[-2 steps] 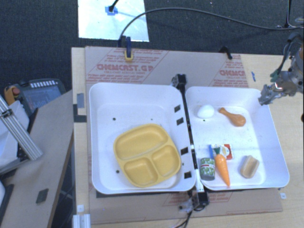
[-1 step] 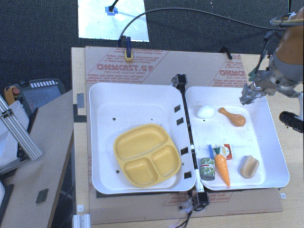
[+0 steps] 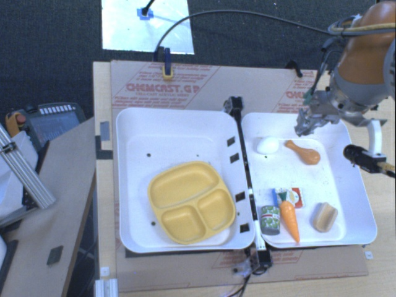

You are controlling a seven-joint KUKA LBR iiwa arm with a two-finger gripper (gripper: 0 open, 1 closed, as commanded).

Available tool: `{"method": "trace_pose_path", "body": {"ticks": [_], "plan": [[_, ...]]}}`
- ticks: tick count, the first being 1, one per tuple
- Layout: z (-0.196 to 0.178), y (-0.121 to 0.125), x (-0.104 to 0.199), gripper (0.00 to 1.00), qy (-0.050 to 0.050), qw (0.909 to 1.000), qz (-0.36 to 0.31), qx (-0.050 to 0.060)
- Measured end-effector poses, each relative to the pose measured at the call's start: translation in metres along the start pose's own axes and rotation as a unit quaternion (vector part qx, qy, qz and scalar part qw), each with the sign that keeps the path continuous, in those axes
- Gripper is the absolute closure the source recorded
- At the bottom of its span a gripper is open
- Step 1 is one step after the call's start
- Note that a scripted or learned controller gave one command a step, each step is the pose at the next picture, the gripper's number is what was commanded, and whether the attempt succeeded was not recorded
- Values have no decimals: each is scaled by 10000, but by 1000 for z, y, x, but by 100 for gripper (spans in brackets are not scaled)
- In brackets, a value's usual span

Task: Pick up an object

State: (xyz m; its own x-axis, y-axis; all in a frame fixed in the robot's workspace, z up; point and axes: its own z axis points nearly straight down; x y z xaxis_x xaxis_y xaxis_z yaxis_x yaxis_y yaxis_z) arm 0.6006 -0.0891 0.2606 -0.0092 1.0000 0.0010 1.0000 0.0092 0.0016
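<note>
- Camera view, overhead at a slant. Two white bins sit side by side on a cardboard sheet printed with red lettering.
- Left bin: holds a yellow tray with three compartments, lying low and centre in the bin, slightly rotated. Nothing rests in the tray's compartments.
- Right bin: holds all the loose items.
- Egg, white, in the bin's upper left, near the divider between the bins.
- Drumstick, orange-brown, just right of the egg and apart from it; thick end points lower right.
- Can, dark with a green label, at the bin's lower left.
- Carrot, orange, just beside the can on its right, tip pointing down-frame; contact with the can cannot be told.
- Small packet, red, white and blue, just above the carrot's top end.
- Bread roll, tan, lower right of the bin, well apart from the carrot.
- Arm enters from the upper right of the frame, orange band visible above the wrist.
- Gripper hangs over the bin's upper edge, above and just right of the egg, near the drumstick's thin end.
- Jaw opening: cannot tell, since the tips are blurred and dark. Nothing is seen between them.
- Upper left of frame: a shiny square plate on dark floor.
</note>
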Motion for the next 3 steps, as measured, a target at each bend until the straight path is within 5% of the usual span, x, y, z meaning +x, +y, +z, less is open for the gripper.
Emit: {"method": "trace_pose_path", "body": {"ticks": [3], "plan": [[22, -9, 142, 100, 2, 10000, 2, 5]]}}
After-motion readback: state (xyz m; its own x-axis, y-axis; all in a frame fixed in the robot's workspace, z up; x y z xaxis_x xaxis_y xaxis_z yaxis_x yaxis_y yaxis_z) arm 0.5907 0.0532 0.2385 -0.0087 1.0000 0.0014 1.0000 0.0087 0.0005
